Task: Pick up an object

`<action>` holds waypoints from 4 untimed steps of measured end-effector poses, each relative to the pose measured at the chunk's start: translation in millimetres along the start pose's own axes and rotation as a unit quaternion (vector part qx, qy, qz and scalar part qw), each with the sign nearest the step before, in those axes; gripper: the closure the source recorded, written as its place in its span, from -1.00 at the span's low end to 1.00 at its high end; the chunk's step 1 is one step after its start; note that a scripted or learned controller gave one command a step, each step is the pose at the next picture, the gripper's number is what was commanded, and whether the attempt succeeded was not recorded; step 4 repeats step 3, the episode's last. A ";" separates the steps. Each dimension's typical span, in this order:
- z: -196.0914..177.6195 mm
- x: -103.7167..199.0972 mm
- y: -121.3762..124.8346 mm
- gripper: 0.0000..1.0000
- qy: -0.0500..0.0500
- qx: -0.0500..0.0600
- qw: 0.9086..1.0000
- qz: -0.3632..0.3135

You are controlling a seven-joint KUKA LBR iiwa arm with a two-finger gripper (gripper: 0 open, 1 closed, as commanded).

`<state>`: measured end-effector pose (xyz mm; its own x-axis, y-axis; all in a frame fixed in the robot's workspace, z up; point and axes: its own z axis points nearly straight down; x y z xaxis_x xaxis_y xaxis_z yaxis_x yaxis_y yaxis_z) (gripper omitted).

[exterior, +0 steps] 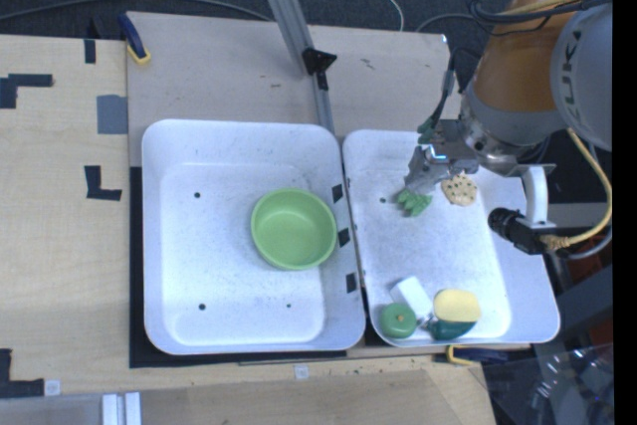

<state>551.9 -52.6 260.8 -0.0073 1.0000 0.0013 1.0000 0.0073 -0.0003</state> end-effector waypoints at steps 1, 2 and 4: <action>16.5 42.3 24.1 1.00 0.000 0.001 1.000 0.001; 31.9 93.2 46.7 1.00 0.000 0.001 1.000 0.000; 22.3 143.0 70.7 1.00 0.000 0.000 1.000 0.000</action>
